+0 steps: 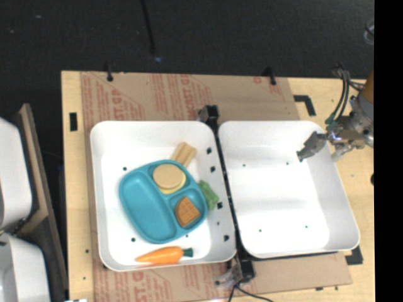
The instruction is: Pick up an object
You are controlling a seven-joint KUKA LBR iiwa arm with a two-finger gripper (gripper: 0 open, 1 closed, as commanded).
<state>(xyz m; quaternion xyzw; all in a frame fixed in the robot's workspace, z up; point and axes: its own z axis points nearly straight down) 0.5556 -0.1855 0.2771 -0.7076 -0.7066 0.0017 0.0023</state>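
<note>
The hand (313, 146) hovers at right of frame, grip state unclear, needing to cross toward the carrot (165, 255) at lower left.

A robotics test lab is indicated. A plywood worktop (75, 168) is covered with a taped-down cardboard sheet (151, 96), and two shallow white bins, the left bin (101, 187) and the right bin (340, 194), are fixed side by side with black clamps (208, 114). Loose cables (343, 99) are seen running along the robot arm (362, 115) at the right edge. Only toy items are laid out: a blue divided tray (141, 203) and a plastic carrot (160, 255). The surroundings are kept dark and bare.
</note>
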